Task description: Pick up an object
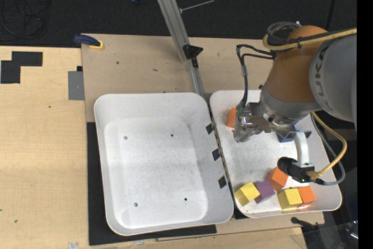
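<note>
Both bins [154, 160] are white on a pale tan desk [41, 143]. In the frame's lower right lie two yellow blocks [247, 192], a purple block [266, 189] and orange blocks [279, 177]. The arm [309, 76] is grey with an orange band.

The grey arm [315, 76] reaches in from the right, claw [243, 128] pointing down.
</note>
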Tool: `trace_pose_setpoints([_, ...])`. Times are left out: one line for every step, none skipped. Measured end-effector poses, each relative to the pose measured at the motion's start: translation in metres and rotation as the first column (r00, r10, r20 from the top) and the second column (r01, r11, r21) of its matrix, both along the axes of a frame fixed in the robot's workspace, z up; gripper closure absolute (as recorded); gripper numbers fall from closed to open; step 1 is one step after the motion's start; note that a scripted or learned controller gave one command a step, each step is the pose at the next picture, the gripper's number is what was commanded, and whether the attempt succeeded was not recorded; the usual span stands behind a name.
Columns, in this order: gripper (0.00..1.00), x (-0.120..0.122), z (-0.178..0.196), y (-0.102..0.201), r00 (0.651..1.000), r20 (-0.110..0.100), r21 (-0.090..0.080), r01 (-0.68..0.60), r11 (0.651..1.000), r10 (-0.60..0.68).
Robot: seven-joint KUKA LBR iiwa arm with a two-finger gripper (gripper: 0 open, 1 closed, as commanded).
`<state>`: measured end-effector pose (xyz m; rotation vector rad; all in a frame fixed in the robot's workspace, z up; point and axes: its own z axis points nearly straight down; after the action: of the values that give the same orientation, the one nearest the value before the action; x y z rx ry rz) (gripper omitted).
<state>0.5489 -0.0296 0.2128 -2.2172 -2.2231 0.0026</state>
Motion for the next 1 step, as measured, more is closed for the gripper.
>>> trace_pose_setpoints([1.0, 0.0137, -0.0049, 0.0553, 1.0, 0.0, 0.002, -0.002, 1.0, 0.002])
